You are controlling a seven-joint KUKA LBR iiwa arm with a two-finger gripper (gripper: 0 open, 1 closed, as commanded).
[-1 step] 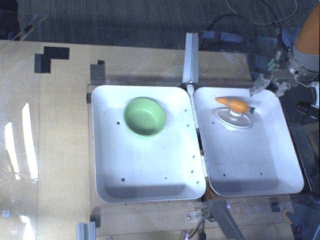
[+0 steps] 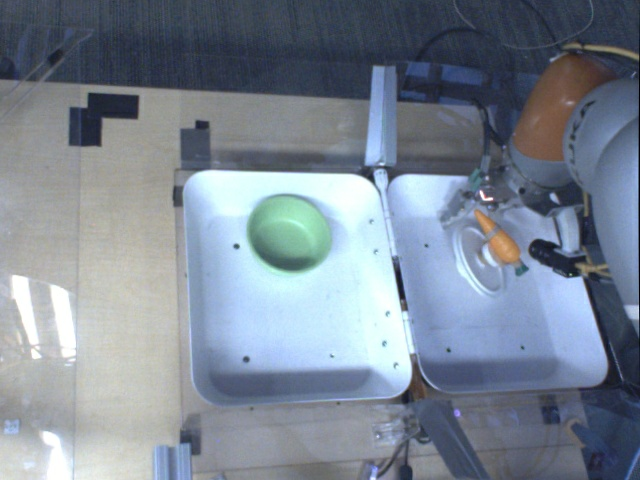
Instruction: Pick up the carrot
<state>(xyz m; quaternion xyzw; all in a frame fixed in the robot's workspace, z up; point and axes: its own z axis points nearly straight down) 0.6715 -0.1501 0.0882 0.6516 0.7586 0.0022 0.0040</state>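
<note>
The gripper (image 2: 487,200) is seen low over the upper right part of the right bin (image 2: 560,363), just under the grey wrist and the orange band (image 2: 545,108) of the arm. Whether it is open or closed cannot be told, since the tip is blurred and partly covered by the wrist. The carrot (image 2: 498,238) is found directly beside the gripper, its upper end touching or nearly touching the tip, its body running down and to the right at a slant. It cannot be said that the carrot is held; it appears to lie on or just above a clear, ring-like object (image 2: 480,263) that rests on the floor of the same bin. A small black part (image 2: 555,256) of the rig is seen just to the right of the carrot. Further out, the left bin (image 2: 290,368) is seen with a green bowl (image 2: 289,232) in its upper middle, well apart from the carrot. As a judgement, the approach is taken to be done, with the gripper brought to the carrot; a sure grasp and the lift are not yet shown, so the main part of the task is judged to be left.
</note>
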